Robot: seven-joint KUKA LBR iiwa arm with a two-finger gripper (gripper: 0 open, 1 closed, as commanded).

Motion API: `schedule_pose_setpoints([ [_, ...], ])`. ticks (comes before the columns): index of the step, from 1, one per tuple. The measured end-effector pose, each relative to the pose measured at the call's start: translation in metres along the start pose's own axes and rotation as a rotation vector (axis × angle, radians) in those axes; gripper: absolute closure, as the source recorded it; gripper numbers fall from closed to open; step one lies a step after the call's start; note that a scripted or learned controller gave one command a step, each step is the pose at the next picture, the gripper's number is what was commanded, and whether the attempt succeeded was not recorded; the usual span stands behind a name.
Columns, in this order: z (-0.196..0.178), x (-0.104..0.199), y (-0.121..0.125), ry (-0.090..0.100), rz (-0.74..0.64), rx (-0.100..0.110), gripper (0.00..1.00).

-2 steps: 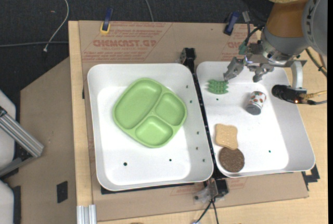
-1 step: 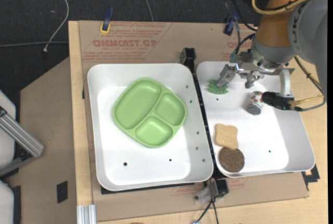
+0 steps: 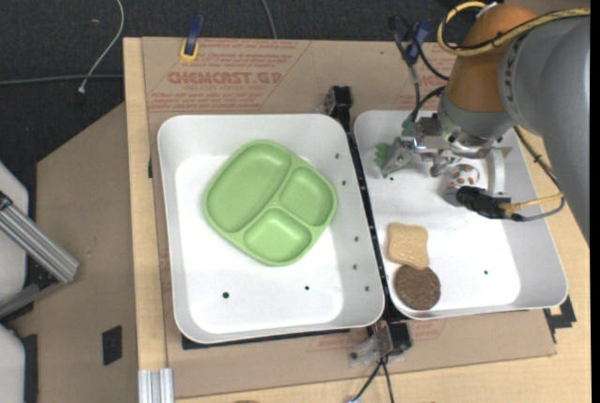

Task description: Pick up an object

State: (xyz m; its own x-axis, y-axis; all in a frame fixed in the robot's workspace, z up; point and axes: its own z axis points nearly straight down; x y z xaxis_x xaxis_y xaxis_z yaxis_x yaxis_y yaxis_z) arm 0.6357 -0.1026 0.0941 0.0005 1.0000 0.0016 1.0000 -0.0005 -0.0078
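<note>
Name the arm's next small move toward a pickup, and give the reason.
Probably slide the gripper toward the camera and lower over the toast-shaped piece. It hangs at the right bin's far end, and that piece lies apart from it, beside the brown round piece.

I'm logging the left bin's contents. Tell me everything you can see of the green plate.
The green plate is a light green, plastic-looking tray with rounded corners and three compartments: one long, two smaller. It lies flat, right side up, turned at an angle, near the middle of the left bin. Nothing sits in it and it touches only the bin floor.
</note>
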Motion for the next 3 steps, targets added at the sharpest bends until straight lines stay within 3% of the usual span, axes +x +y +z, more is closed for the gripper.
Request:
schedule_pose_setpoints([
  [1,0.009,0.001,0.0,0.0,0.0,-0.004,0.0],
  [2,-0.003,0.001,0.001,0.0,0.0,-0.007,1.0],
  [3,-0.064,0.003,-0.006,-0.002,0.0,-0.015,1.0],
])
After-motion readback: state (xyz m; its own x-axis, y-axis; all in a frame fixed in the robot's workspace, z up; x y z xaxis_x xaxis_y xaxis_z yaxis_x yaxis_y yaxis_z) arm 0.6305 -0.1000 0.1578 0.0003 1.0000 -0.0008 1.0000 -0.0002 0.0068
